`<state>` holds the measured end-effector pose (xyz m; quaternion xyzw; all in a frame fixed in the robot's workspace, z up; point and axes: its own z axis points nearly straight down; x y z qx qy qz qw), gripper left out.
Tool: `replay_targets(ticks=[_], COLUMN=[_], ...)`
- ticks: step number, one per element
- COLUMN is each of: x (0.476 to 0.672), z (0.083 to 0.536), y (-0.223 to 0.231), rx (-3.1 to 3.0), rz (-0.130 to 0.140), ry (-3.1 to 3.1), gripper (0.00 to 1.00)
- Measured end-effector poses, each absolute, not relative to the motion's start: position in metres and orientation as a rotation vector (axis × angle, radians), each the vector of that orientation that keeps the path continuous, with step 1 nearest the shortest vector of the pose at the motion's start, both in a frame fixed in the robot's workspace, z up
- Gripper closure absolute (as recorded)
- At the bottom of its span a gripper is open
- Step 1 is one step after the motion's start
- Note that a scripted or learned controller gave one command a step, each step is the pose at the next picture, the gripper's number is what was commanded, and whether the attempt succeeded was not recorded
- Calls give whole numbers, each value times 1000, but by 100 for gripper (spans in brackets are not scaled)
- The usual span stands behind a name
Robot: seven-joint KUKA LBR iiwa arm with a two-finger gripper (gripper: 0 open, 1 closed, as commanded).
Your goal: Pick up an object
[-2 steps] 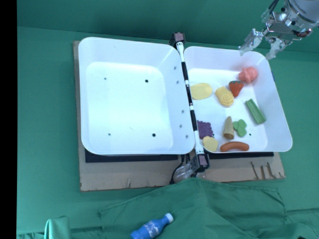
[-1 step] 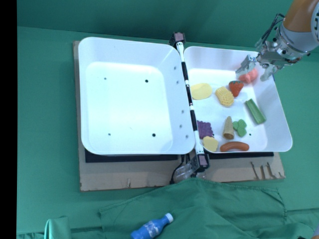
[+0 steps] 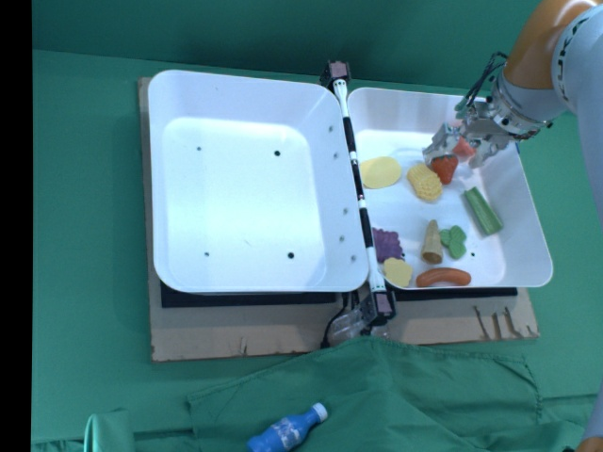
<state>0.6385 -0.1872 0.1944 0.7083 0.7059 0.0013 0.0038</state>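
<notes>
My gripper is low over the back of the right bin, with its fingers spread. A red strawberry lies just under and left of the fingertips, and a bit of red shows between them. I cannot see it lifted off the bin floor. Close by lie a yellow corn cob and a flat yellow disc. A green cucumber piece is to the right.
Toward the front of the right bin are an ice-cream cone, a green leafy piece, purple grapes, a yellow piece and a sausage. The left bin adjoins it. A blue bottle lies on the green cloth.
</notes>
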Motion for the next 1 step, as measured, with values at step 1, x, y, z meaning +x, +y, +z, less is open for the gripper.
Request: replay_targets(ticks=[1], x=[640], z=[208], y=[-189], rx=[2218], rz=[7], ry=[2205], gripper=[100])
